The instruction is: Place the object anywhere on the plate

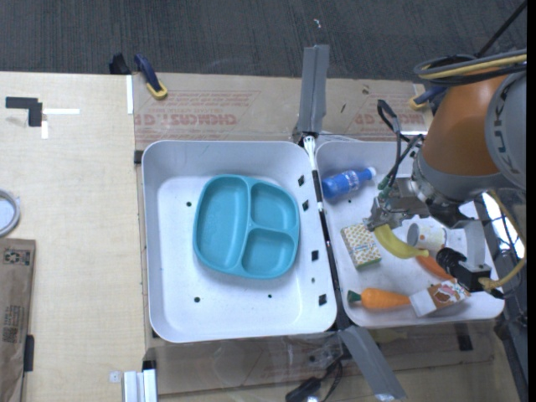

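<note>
Two white bins sit side by side on the bench. Left bin [159,249] — blue divided plate [247,226]. Right bin [352,318] — gripper [387,214] low over banana [394,243], just beside a small box [361,246]; bottle [345,182] and carrot [383,299] lie nearby.

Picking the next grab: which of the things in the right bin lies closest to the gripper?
The banana, curved and yellow, right under the gripper; the bottle and carrot lie farther off.
</note>
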Action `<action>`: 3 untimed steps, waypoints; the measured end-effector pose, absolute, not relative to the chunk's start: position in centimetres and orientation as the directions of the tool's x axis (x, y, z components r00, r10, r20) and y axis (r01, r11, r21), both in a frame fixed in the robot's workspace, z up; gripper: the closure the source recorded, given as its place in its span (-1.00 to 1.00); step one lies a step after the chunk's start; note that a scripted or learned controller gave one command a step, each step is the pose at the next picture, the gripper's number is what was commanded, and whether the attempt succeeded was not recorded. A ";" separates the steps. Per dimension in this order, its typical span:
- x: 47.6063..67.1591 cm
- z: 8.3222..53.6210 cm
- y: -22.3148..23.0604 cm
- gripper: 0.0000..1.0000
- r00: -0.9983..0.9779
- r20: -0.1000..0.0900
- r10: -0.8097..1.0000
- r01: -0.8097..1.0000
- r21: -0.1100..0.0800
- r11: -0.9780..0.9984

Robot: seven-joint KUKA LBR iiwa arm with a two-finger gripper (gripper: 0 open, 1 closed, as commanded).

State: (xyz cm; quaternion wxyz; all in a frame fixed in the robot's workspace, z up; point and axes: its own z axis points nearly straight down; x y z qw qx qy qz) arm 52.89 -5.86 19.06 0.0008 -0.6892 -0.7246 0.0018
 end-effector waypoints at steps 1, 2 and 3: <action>53.6 19.0 0.7 1.00 -0.347 0.000 0.938 0.938 -0.004 0.347; 56.7 19.1 6.7 1.00 -0.418 -0.001 0.909 0.909 -0.001 0.418; 56.7 19.1 6.7 -1.00 -0.418 -0.001 0.909 0.909 -0.001 0.418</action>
